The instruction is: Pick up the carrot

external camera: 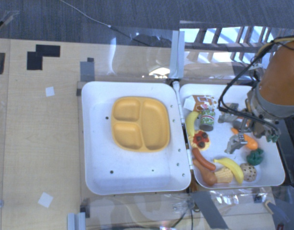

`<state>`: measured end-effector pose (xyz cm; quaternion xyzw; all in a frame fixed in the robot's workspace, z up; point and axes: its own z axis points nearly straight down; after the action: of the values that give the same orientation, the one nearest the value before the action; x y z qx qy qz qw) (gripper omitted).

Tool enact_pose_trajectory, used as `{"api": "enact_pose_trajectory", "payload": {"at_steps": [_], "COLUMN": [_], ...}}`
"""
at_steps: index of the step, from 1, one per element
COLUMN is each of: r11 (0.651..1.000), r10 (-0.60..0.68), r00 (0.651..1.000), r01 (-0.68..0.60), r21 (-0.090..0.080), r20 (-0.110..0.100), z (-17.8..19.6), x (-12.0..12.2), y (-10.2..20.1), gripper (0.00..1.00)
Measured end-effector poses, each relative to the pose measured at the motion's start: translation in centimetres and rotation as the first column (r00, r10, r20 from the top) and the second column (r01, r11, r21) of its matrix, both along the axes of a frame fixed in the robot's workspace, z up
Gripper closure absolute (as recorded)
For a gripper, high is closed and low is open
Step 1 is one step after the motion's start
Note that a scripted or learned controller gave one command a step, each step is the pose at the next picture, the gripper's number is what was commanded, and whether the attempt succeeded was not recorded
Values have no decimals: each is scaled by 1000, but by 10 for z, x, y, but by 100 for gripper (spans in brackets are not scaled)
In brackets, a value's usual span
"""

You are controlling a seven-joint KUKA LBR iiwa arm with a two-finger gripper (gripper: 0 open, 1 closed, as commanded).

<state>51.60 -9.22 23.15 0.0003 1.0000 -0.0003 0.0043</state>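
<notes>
The short orange plastic carrot with a dark green leafy top (253, 147) lies in the right shallow white bin (280, 174), near the bin's right wall, its orange body toward the upper left and its green top toward the lower right. The two-finger metal gripper (236, 143) is positioned just beside the carrot on its left, and its grey fingers (232, 146) point down into the bin. The carrot's orange end lies against the gripper's right side; whether the fingers enclose it cannot be determined, nor can their opening. The grey arm with the orange band (283, 78) enters from the right above the bin.

Other items in the same bin:
- A curved yellow plastic banana (231, 167) lies below the gripper, next to a speckled tan ball (248, 172).
- A reddish-brown sausage (203, 162) and a pale waffle cone (222, 176) lie in the lower left part.
- A round slice of pizza with dark toppings (201, 139) lies left of the gripper.
- A small can with a green label (206, 118) stands above it, beside a second yellow banana (191, 123) along the left wall.
- A white and brown carton (201, 102) is at the upper left.

The left shallow white bin (99, 171) holds a yellow three-compartment plastic plate (140, 123).
</notes>
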Motion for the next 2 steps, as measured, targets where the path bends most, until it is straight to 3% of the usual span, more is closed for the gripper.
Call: {"api": "enact_pose_trajectory", "payload": {"at_steps": [1,2], "r11": [995,990], "r10": [100,141], "r00": [995,990], "r01": [-100,-141], "r21": [2,-3], "r20": [-9,7], "z": [-96,-142], "x": [34,45], "y": [-29,-61], "gripper": [0,0]}}
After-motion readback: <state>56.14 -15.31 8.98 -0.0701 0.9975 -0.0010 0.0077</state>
